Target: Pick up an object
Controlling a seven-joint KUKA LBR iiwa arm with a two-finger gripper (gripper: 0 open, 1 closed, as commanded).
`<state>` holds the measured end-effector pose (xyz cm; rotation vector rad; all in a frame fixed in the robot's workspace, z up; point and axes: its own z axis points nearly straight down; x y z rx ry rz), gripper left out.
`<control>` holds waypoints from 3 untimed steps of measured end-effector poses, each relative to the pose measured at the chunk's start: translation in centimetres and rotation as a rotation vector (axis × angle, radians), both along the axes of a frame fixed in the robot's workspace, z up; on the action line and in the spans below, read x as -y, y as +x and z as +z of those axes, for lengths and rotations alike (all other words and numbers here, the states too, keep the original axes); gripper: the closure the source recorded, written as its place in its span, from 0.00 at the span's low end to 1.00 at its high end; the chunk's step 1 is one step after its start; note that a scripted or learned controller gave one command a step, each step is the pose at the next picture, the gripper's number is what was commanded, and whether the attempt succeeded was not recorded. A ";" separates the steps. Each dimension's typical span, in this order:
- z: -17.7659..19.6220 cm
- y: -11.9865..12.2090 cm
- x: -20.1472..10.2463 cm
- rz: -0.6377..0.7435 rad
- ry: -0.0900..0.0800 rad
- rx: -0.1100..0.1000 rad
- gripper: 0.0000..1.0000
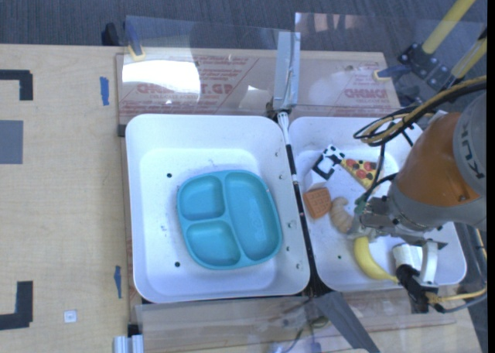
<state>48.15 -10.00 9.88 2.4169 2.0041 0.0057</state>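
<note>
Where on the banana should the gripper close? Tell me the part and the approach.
Grip the banana across its thick middle, coming straight down from above. It lies flat on the right bin's floor, curved, with open floor to its left; the arm crowds its right end.

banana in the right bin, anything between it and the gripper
Nothing visible does. The banana lies bare on the right bin floor just below the wrist; the beige lump and waffle piece sit up-left, off that path.

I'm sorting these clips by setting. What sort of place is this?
Probably a robotics lab. A grey-and-orange robot arm reaches over two white bins on a wooden bench, toy food such as a banana lies in the right one, and clear shields stand behind.
</note>
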 end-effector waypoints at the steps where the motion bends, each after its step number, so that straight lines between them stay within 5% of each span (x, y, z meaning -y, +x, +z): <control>1: 8.6 -0.1 -8.3 0.220 0.000 -0.001 1.00; 2: 12.4 -0.1 -2.9 -0.239 -0.002 -0.005 1.00; 3: 16.7 0.0 -9.0 0.049 -0.002 -0.002 1.00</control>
